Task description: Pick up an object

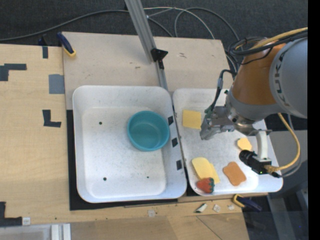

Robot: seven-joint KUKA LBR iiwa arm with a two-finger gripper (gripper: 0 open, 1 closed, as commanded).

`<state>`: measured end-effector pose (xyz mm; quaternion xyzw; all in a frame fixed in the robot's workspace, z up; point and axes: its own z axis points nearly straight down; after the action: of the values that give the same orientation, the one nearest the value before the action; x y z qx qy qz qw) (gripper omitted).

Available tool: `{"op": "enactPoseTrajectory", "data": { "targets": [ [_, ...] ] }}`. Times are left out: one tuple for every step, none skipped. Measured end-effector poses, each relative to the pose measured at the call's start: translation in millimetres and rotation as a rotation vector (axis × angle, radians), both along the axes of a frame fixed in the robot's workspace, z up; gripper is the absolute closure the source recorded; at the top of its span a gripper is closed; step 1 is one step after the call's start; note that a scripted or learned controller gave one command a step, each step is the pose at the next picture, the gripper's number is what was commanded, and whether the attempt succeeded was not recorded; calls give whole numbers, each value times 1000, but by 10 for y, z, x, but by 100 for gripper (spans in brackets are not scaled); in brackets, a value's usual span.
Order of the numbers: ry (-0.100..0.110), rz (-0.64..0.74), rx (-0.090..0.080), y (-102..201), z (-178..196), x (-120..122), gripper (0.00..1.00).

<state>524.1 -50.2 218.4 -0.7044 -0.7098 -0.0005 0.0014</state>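
the pincer is held low beside the yellow square; its state cannot be told. the square could be nudged aside.

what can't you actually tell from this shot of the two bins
- Gripper: in the camera view, too small and dark to judge its state or whether it touches anything.
- Right bin: the arm's wrist covers its upper right part, so anything under it is hidden.
- Small yellow piece: partly covered by the wrist and a white bracket; shape unclear.
- Red item: too small to identify.
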Motion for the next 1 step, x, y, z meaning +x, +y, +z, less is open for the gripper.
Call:
{"op": "enactPoseTrajectory", "data": {
  "targets": [
    [2, 0, -1, 554, -55, 21, 100]
  ]
}}
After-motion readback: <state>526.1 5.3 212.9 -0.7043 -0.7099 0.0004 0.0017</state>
